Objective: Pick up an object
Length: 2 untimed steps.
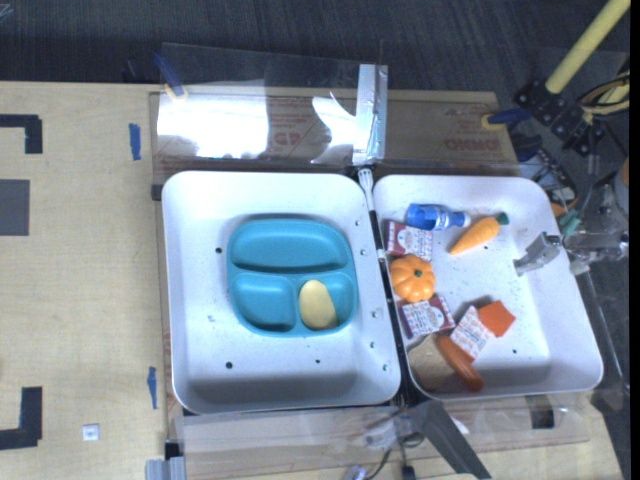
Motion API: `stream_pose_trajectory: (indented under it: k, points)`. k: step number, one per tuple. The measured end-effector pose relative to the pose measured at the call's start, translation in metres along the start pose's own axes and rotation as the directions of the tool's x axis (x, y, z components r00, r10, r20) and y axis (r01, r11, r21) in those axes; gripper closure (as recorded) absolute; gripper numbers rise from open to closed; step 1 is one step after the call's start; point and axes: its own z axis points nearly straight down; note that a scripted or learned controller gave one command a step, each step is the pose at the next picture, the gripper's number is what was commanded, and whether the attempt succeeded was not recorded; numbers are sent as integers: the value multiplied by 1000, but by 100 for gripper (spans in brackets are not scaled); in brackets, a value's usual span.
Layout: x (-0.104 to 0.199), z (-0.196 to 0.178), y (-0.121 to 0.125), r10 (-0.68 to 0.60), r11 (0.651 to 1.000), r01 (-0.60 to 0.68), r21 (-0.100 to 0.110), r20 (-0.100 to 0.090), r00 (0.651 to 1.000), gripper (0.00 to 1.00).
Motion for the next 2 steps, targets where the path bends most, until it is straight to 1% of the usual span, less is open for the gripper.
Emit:
stream_pose_trajectory:
  k: [1,2]
  points:
    - [-18,49,103,-37,999,37,3,0,999,0]
    - [24,117,138,-221,975,221,0,1,975,0]
